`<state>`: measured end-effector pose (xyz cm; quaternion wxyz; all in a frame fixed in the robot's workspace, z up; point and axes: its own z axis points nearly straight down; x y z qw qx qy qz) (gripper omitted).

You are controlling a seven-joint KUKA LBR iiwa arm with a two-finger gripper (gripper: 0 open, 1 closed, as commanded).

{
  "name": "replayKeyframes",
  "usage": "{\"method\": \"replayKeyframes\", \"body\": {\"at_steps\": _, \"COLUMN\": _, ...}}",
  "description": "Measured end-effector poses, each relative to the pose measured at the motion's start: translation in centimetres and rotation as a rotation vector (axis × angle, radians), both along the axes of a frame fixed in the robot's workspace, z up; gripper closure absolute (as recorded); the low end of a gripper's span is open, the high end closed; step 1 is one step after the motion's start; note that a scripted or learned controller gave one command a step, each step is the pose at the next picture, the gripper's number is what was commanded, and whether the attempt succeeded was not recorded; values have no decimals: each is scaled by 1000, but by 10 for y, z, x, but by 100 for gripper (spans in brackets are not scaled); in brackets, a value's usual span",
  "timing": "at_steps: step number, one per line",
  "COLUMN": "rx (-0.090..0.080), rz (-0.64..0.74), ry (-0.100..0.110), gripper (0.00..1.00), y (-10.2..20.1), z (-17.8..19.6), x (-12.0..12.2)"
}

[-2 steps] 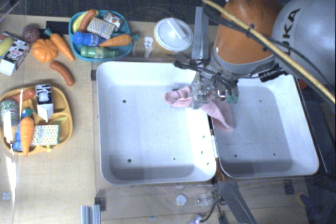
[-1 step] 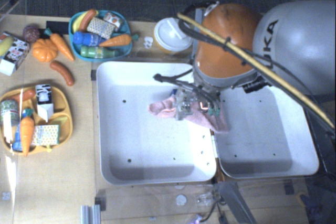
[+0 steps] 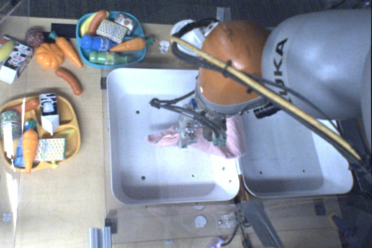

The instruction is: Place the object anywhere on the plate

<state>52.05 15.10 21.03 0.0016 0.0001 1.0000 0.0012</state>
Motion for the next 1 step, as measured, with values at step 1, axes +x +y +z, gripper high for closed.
{"method": "replayKeyframes", "body": {"at_steps": 1, "rx": 0, "rz": 0, "ry": 0, "gripper": 0, "y": 0, "z": 0, "x": 0}}
